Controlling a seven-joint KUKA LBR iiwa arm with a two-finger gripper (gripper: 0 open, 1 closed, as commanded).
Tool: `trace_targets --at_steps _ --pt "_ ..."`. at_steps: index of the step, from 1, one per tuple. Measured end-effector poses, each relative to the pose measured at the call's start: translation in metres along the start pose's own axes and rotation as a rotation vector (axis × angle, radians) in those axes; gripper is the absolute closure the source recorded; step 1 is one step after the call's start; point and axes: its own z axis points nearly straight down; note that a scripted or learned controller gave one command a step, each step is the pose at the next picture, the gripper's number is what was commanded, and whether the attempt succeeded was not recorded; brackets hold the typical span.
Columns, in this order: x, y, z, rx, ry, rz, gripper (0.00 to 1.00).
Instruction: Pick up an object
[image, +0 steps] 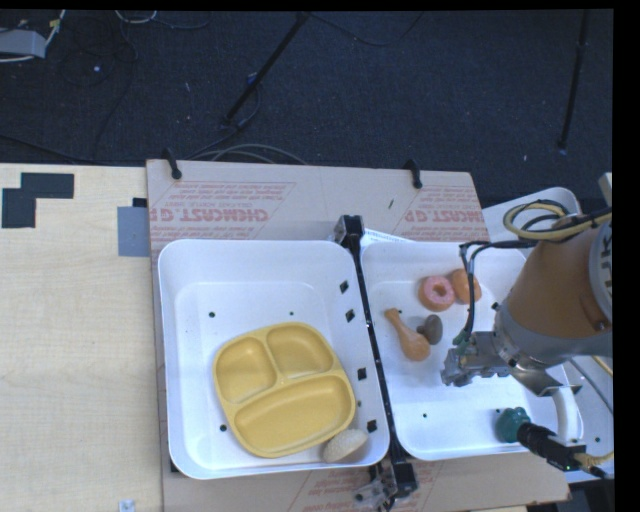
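The bench (70, 350) is pale wood, with a brown cardboard sheet (300, 205) laid under two white bins; behind it lies a dark carpeted floor (330, 80) crossed by cables and thin stand legs. Red print on the cardboard, seen upside down and mirrored, seems to read "CHEMCRZT"; the letters are too blurred to be sure. The left bin (185, 300) carries a yellow divided plate (286, 388) toward its front, and a pale oval lump (345, 446) just beside the plate at the front right corner. In the right bin (420, 435) a pink doughnut (436, 293) and an orange ring (465, 286) sit near the back edge, a tan spoon-like piece (408, 338) touches a small grey lump (431, 328) near the middle, and a teal knob (512, 424) lies near the front right. The gripper (458, 368) sits low over the right bin's middle, near the tan piece; I cannot tell how its jaws stand, as the arm hides much of them.
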Motion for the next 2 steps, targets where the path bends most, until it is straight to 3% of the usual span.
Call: trace_targets --at_steps 2 --pt "-0.002 -0.001 -0.072 0.000 0.000 -0.006 1.00"
